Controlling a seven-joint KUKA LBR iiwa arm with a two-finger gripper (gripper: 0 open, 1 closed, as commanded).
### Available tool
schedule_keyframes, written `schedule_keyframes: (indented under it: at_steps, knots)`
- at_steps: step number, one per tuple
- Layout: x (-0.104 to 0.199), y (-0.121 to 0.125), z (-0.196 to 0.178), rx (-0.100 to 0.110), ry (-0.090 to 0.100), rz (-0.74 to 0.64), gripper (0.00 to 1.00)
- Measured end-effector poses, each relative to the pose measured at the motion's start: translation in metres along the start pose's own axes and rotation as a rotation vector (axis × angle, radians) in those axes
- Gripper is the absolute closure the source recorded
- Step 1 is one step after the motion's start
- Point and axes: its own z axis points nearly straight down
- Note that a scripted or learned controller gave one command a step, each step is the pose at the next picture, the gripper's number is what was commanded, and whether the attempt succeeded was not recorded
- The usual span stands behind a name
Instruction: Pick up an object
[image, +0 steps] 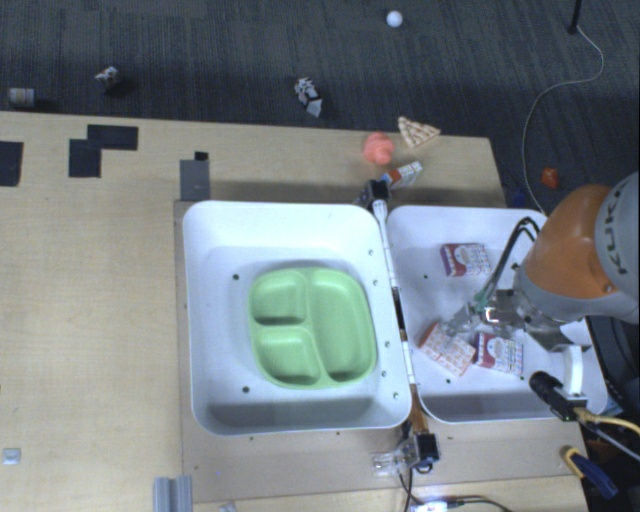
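Gripper (478, 318): hovering low in right bin (430, 395), fingers' spread impossible to tell.
Cartons: two lying lower right, one (446, 346) just left, another (500, 352) just beside; third (465, 259) farther up.
Risk: likely closing between the close-set pair, nudging instead of gripping.
Green tray (310, 325): sitting in left bin (200, 300), well apart.

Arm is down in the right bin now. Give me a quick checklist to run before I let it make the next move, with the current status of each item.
1. Gripper is over the right bin: ok.
2. A target lies near it: ok, the small carton sits just below-left of the gripper, with a second carton beside it.
3. Something is held between the fingers: cannot tell, the wrist hides them.
4. Third carton stays out of the way: ok, it lies apart, toward the bin's far side.
5. Green divided tray in the left bin is undisturbed: ok, it lies flat in the middle.
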Motion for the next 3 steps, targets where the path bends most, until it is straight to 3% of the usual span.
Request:
schedule_keyframes:
  at_steps: [1, 2, 3]
  knots:
    - [0.001, 0.002, -0.011, -0.006, 0.001, 0.000, 1.00]
    - [-0.009, 0.130, -0.047, 0.016, 0.003, -0.005, 1.00]
    - [-0.009, 0.130, -0.047, 0.016, 0.003, -0.005, 0.00]
